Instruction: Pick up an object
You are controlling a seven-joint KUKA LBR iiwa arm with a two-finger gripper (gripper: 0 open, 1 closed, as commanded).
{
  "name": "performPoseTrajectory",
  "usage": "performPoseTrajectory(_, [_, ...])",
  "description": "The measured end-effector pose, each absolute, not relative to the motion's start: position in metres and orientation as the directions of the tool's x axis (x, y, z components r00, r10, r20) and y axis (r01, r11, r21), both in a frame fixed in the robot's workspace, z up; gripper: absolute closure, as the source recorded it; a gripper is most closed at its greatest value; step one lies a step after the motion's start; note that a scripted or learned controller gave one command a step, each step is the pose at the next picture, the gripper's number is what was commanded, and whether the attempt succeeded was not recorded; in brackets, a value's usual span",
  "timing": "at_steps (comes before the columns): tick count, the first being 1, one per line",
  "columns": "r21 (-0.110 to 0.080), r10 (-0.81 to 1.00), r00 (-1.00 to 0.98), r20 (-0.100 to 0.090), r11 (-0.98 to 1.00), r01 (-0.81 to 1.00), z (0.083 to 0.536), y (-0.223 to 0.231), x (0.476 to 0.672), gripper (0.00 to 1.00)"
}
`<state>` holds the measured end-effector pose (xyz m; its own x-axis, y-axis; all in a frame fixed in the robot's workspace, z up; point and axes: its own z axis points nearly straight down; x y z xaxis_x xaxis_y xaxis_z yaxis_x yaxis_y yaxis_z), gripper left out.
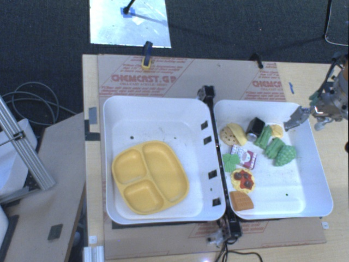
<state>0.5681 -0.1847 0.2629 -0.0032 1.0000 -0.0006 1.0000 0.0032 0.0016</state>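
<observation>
Gripper (312, 115) hovers at right bin (313, 201) far-right corner, fingers spread, grasping nothing. Toy food cluster (256, 146) sits toward bin's left edge and far half. Best approach: descend over outlying green piece (284, 155), avoid crowded neighbours, close squarely.

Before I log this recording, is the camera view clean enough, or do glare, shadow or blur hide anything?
Camera view: lighting is even and soft, shadows faint. The metal sheet at the top shows bright, washed-out glare. The toy food in the right bin looks small and slightly soft but its colours separate well. The yellow tray in the left bin is sharp. The gripper at the right edge is blurred.
</observation>
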Motion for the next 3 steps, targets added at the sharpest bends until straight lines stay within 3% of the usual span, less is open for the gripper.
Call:
performPoseTrajectory(1, [0.001,1.000,-0.004,0.004,0.004,1.000,0.084,-0.138,0.554,0.00])
performPoseTrajectory(2, [0.008,1.000,0.001,-0.001,-0.001,1.000,0.087,-0.118,0.488,0.00])
performPoseTrajectory(3, [0.007,1.000,-0.005,-0.003,0.005,1.000,0.086,-0.099,0.520,0.00])
